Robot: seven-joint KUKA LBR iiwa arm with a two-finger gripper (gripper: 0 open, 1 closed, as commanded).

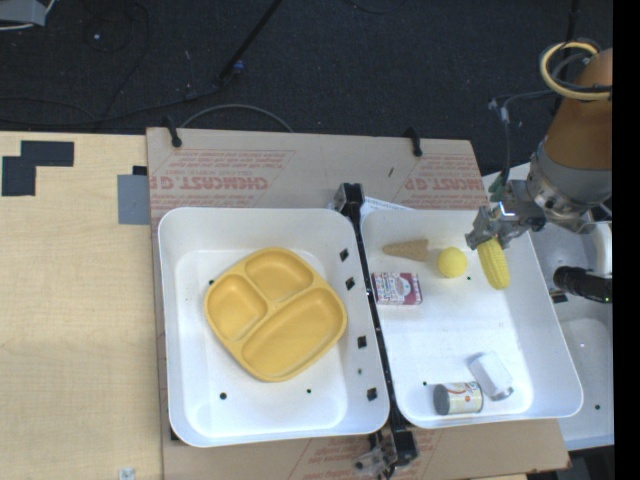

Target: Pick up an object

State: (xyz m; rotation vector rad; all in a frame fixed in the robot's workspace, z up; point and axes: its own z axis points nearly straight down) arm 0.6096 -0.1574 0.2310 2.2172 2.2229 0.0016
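My gripper (495, 230) hangs over the far right part of the right bin (545, 368), reaching in from the right. A yellow corn cob (494, 266) slants down from between its dark fingers, its upper end gripped there. Just left of the cob a yellow ball (452, 262) rests on the bin floor. A tan cone (406, 250) lies further left, and a pink and white box (397, 288) sits near the divider.
A white cylinder (491, 374) and a small can (458, 398) lie at the right bin's front. The left bin (190, 368) holds a yellow divided plate (276, 312). A black divider (365, 308) runs between the bins. Cables trail beside the arm.
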